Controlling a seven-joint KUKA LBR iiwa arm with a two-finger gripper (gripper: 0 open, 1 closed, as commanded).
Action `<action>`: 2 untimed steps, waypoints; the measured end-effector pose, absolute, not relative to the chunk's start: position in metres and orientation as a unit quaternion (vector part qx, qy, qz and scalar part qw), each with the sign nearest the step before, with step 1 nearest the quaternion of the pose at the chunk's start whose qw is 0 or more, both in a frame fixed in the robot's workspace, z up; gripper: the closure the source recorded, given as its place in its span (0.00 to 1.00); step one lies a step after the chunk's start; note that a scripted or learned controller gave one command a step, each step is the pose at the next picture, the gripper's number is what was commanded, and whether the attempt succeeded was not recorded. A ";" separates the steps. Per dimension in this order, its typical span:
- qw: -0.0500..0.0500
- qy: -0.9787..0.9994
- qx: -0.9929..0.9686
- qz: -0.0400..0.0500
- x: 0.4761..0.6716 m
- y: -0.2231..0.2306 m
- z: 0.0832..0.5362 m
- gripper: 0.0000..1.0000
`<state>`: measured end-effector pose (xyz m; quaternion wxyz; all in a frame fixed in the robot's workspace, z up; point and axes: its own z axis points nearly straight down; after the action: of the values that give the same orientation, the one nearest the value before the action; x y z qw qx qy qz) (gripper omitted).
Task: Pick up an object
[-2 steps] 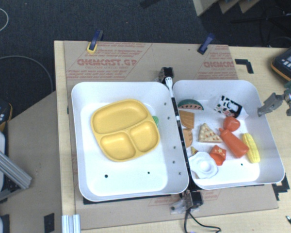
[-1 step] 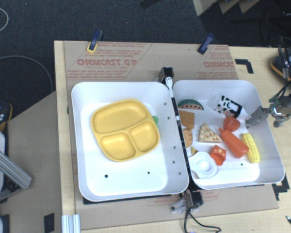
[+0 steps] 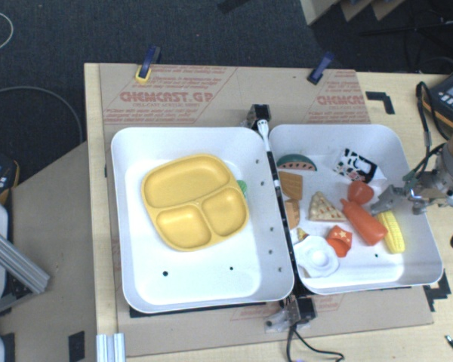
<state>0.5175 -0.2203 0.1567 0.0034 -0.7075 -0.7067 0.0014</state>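
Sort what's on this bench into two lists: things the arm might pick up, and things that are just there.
For the pick:
gripper
orange carrot
corn cob
fried egg
watermelon slice
sandwich wedge
black-and-white cow toy

Just there:
yellow divided plate
left bin
right bin
blue clamps

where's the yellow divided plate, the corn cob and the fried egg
yellow divided plate [image 3: 194,200], camera view, on the ridge where its compartments meet
corn cob [image 3: 393,231], camera view, middle of the cob
fried egg [image 3: 318,260], camera view, on its yolk
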 end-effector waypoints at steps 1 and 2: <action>0.002 -0.707 -0.707 -0.001 0.520 -0.222 0.117 0.00; 0.000 -0.709 -0.706 -0.007 0.527 -0.219 0.096 0.00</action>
<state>0.5273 -0.2190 0.0958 0.0002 -0.7055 -0.7086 -0.0068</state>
